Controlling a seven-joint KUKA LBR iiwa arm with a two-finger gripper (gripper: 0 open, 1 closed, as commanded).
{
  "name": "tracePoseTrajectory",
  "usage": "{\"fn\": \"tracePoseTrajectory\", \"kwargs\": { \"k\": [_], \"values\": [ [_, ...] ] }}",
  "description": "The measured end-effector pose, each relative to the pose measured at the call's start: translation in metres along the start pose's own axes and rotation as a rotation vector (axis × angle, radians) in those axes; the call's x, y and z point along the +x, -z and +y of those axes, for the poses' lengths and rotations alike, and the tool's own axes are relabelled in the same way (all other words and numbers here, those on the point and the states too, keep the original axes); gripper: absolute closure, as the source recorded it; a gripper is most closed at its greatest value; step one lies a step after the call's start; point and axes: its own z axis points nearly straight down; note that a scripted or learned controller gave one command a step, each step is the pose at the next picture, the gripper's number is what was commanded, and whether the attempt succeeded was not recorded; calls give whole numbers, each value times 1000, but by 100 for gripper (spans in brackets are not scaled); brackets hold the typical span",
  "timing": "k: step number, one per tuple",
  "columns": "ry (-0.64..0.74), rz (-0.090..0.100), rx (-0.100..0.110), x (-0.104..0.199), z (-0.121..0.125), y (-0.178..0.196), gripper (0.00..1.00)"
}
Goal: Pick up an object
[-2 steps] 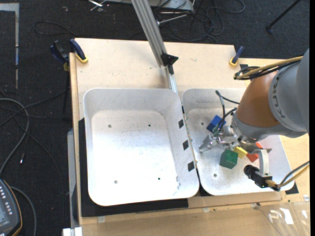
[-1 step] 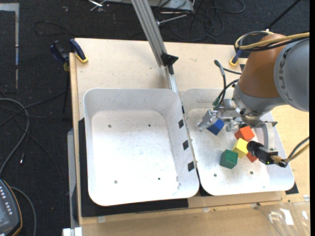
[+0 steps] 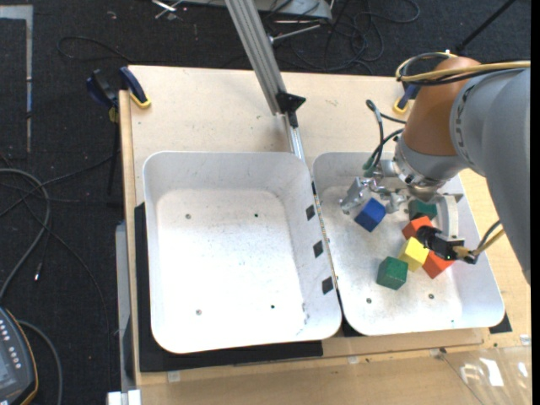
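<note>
The right bin (image 3: 422, 315) holds several small blocks. A blue cube (image 3: 369, 217) lies in its upper left part, directly under my gripper (image 3: 368, 197), which hangs low over it and touches or nearly touches its top. A green cube (image 3: 391, 272) sits lower down in the bin. To its right, a yellow cube (image 3: 415, 251) and a red-orange block (image 3: 435, 264) are bunched together. Another orange block (image 3: 417, 227) and a dark green block (image 3: 423, 212) lie partly hidden beneath the wrist.
The left bin (image 3: 169, 310) stands beside the right one, and their rims meet at a ridge (image 3: 319, 243). A slanted metal rail (image 3: 257, 45) reaches in from the top. The grey arm (image 3: 472, 125) covers the right bin's upper right corner.
</note>
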Motion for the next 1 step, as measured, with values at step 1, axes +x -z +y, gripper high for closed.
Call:
{"fn": "tracePoseTrajectory", "kwargs": {
  "k": [1],
  "values": [
    [1, -4, -22, -3, 13, -9, 0]
  ]
}}
